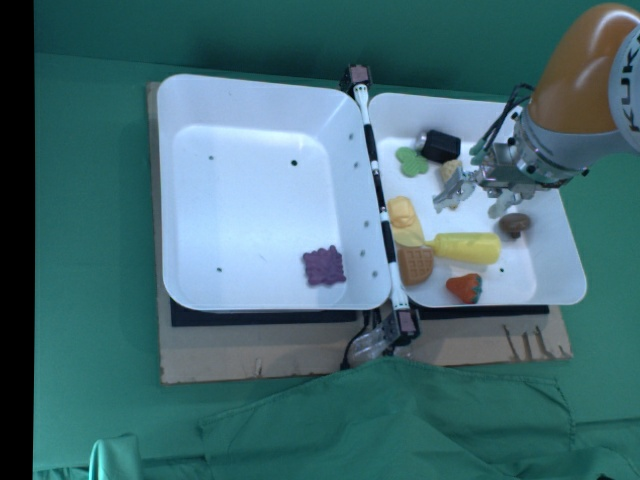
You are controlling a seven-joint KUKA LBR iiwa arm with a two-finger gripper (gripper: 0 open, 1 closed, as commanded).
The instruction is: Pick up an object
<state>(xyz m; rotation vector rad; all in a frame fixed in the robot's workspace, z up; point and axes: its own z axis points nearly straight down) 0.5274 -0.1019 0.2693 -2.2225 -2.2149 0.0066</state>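
Only a trace of lettering is showing: dark characters are sitting on the grey arm [628,78] at the view's right edge, just beside the orange band [585,63], and they are being cut off by the frame so that no whole word can be read. The two white bins [200,108] and the small things lying in them are bearing no label, number or sign that can be made out.
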